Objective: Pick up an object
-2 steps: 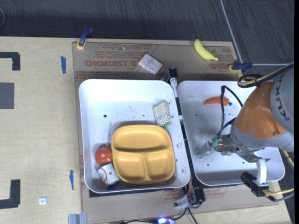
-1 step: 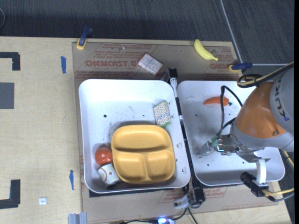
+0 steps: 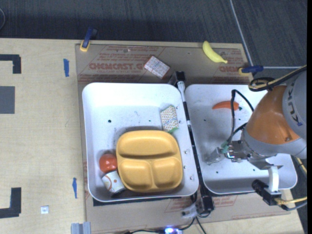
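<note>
Dark carpet lies behind the pale worktop (image 3: 39, 145), where two white bins sit side by side on cardboard. Left bin (image 3: 97, 101) holds a yellow tray (image 3: 148, 160), a red ball (image 3: 107, 162) and a small cup (image 3: 112, 181) touching the tray's left edge, and a patterned packet (image 3: 169, 117) near the far right corner. Right bin (image 3: 204, 101) holds an orange carrot (image 3: 225, 105) near its far wall. Low over this bin's middle hangs the tool (image 3: 219, 154), well apart from the carrot; whether it is wide or narrow, I cannot tell. A banana (image 3: 213, 52) and a small box (image 3: 156, 66) lie on the cardboard beyond the bins.
</note>
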`<action>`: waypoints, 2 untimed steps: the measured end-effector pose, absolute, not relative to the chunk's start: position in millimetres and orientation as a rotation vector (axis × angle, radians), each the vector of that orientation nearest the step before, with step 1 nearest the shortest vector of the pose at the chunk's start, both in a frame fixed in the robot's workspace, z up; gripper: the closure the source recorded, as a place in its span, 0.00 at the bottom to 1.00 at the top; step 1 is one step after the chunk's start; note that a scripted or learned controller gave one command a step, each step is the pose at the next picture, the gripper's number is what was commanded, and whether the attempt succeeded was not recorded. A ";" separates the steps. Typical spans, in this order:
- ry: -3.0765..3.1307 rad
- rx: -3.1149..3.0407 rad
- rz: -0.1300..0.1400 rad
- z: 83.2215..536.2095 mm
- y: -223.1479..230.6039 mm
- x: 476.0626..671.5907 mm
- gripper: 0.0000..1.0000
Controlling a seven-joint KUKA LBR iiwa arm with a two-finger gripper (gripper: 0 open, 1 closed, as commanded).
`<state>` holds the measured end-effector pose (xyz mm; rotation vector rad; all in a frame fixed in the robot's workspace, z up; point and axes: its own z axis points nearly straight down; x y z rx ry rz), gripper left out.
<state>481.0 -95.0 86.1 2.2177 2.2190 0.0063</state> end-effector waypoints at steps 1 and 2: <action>2.217 2.218 0.005 86.0 -93.4 481.0 0.00; 2.219 2.218 0.006 86.0 -94.0 481.0 0.00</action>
